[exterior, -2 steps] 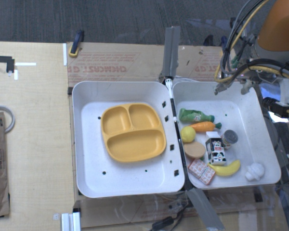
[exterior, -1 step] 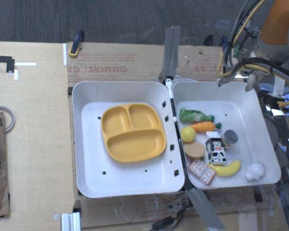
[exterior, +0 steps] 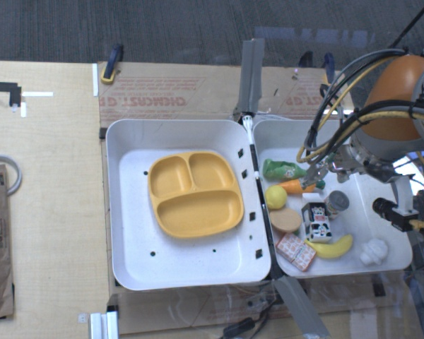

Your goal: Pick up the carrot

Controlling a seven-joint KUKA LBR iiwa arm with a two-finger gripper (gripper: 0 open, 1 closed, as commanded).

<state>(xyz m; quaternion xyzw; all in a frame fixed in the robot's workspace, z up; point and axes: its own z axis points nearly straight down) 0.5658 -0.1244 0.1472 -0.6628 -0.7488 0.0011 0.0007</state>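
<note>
I'm hovering my fingers [exterior: 324, 171] at the small orange toy carrot's [exterior: 295, 186] 3 o'clock end; can't tell their opening. Carrot's lying between green bag [exterior: 281, 169] and yellow lemon [exterior: 275, 197]. Looks light, stiff, slippery plastic; I'd grip mid-body.

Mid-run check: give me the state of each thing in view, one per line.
Carrot: lying in right bin, gripper at its right end, not lifted.
Lemon: resting beside carrot.
Banana: lying flat near front wall.
Yellow plate: upright in left bin.
Can: standing upright.
</note>
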